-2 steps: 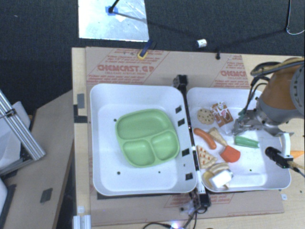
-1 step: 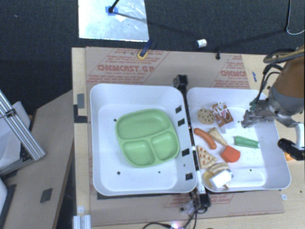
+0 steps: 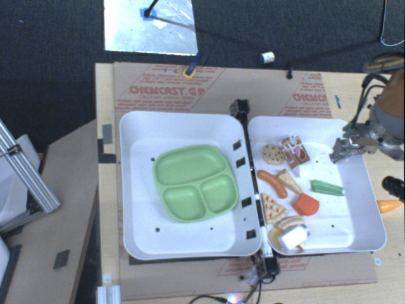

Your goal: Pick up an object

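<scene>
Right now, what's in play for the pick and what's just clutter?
In play:
gripper, over the right bin's far right edge
right-bin toy food: cookie, hot dog, green piece, red piece, pizza slice

Clutter:
green divided plate in the left bin
orange piece outside the bins

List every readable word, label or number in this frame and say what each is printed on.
"CHEMCAST GP": red print, upside down in this view, on the brown paper-faced sheet under the two white bins, above the left one.
The same red print repeats above the right white bin and along the sheet's front edge: too faint to read.
The small food pieces carry no legible text.
</scene>
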Controlling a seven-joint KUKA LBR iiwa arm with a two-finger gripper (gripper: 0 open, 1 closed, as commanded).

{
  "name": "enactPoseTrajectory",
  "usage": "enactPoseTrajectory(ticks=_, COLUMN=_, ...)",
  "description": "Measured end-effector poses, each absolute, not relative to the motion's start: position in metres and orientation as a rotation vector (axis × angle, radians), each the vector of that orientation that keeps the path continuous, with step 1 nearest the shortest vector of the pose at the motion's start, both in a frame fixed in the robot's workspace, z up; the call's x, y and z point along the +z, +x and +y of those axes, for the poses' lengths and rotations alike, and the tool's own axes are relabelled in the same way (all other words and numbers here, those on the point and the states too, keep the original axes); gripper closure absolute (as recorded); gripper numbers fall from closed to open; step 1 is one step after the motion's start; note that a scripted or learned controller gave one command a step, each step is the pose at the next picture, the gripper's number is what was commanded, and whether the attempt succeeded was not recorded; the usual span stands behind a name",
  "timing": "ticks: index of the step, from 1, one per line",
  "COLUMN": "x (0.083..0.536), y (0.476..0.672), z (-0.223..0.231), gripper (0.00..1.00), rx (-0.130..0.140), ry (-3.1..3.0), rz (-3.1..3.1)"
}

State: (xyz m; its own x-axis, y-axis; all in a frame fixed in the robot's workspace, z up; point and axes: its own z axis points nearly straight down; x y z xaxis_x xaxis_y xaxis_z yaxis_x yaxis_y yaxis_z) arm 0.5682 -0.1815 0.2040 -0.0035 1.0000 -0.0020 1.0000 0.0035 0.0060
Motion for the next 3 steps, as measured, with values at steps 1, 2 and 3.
enactPoseTrajectory(ticks=1, x=0.226, y=0.569, z=-0.182, gripper=1.00, rx=0.003, ry=2.214, rz=2.224)
enactPoseTrajectory(ticks=2, x=0.236, y=0.582, z=-0.129, gripper=1.00, rx=0.004, ry=2.210, rz=2.230)
enactPoseTrajectory(ticks=3, x=0.223, y=0.595, z=-0.079, gripper=1.00, rx=0.003, ry=2.212, rz=2.230)
